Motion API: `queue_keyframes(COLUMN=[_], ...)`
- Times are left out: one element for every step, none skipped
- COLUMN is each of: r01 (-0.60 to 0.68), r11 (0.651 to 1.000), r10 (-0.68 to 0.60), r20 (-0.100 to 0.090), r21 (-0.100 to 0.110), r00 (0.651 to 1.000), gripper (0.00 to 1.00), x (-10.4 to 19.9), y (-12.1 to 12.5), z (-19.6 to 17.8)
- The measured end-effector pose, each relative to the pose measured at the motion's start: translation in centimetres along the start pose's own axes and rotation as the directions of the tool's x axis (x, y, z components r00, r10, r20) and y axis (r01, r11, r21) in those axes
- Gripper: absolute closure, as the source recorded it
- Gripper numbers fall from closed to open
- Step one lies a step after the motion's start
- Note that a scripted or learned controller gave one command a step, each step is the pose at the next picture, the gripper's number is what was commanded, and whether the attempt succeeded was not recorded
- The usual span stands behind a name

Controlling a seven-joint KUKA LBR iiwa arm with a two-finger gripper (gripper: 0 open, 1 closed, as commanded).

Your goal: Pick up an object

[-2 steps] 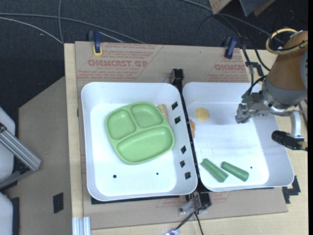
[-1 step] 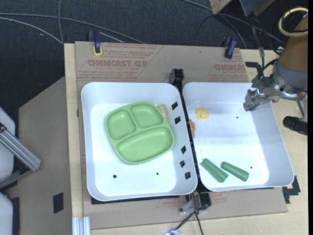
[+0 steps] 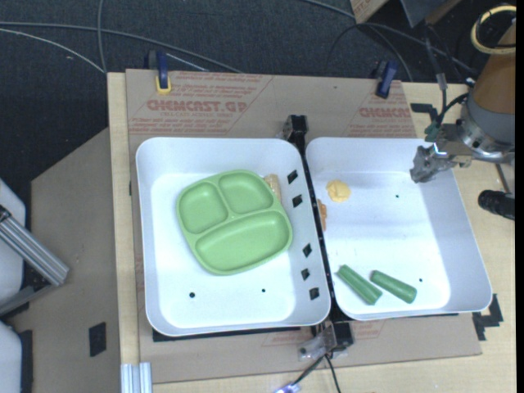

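Green cylinders [image 3: 377,285] low in right bin [image 3: 458,244]; end effector [image 3: 426,166] above, grip unclear.

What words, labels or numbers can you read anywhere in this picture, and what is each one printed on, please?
"CHEMCAST GP", in red, repeated: on the brown protective sheet covering the bench board behind the left bin.
The same red print on the sheet behind the right bin is partly hidden and too blurred to read fully.
Smaller red lines under the big lettering are too small to read.
The green divided plate and other items carry no readable text.
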State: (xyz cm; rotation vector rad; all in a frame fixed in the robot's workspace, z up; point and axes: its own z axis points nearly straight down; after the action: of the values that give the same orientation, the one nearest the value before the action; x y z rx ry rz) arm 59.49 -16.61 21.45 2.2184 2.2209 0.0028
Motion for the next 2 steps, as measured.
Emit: queue_keyframes(r01=[0.004,0.005], r11=[1.000,1.000], r10=[-0.004,-0.005], r20=[-0.004,-0.004], r21=[0.004,0.004], r00=[1.000,1.000], gripper=[1.00,1.00], x=[4.7,9.8], y=[-0.4,-1.3], z=[-1.0,-2.1])
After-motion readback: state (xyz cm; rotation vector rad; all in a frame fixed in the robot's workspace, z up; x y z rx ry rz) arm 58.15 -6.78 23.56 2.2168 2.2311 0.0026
